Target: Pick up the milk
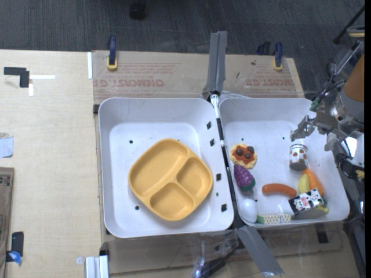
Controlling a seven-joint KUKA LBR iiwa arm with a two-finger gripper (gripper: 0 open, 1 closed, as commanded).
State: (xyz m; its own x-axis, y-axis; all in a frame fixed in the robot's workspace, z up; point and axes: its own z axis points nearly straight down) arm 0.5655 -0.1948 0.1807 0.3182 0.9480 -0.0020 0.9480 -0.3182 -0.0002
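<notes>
Milk, a small carton printed in black-and-white cow patches (306,202), lies on its side in the near right corner of the right-hand shallow white bin (272,112), close to the near wall. Going by size from there, the pale wooden bench (46,155) carries both bins side by side, with a sheet of brown cardboard (162,74) clamped behind them. The left shallow white bin (116,132) holds a yellow plastic plate with three compartments (170,179), set at a slant near its middle. The grey arm with its orange band (355,88) comes in over the right bin's far right corner, and its gripper (316,133) hangs above the right side of that bin, well apart from the carton; whether it is spread or closed, I cannot tell, and nothing is seen in it. Just below it stands a small can with a red and white label (298,156). Nearer the carton lie an orange carrot (313,180) and a yellow banana-shaped piece (303,183), both just beside its far edge, and an orange-red sausage (279,189) to its left. By the dividing wall sit a purple eggplant-like toy (244,178), a small round pizza-like toy with dark toppings (243,154) and a white egg (247,209).
</notes>
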